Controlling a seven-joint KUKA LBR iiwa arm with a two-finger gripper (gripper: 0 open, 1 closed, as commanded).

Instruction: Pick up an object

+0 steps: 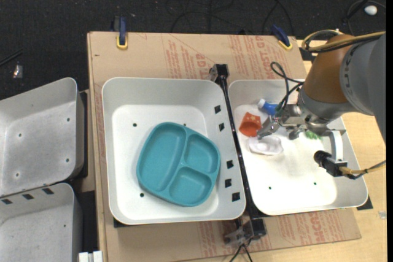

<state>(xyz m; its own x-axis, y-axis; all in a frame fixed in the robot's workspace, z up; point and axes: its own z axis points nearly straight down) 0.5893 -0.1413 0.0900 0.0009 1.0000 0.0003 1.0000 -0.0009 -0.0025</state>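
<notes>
In the right bin [307, 193] lie a red-orange object [249, 124], a small blue and white object [268, 106] behind it, and a pale crumpled object [266, 146] in front of it. My gripper [271, 127] hangs low among these three, just right of the red-orange object and right above the pale one. Nothing shows in its grasp. A bit of a green object [314, 131] peeks out from under the wrist.
The left bin [123, 107] holds a teal divided plate [178, 164]. A black ridge [230, 132] divides the two bins. The arm with its orange band [325, 80] covers the right bin's far right corner, and a black cable plug [325, 161] sticks out below it.
</notes>
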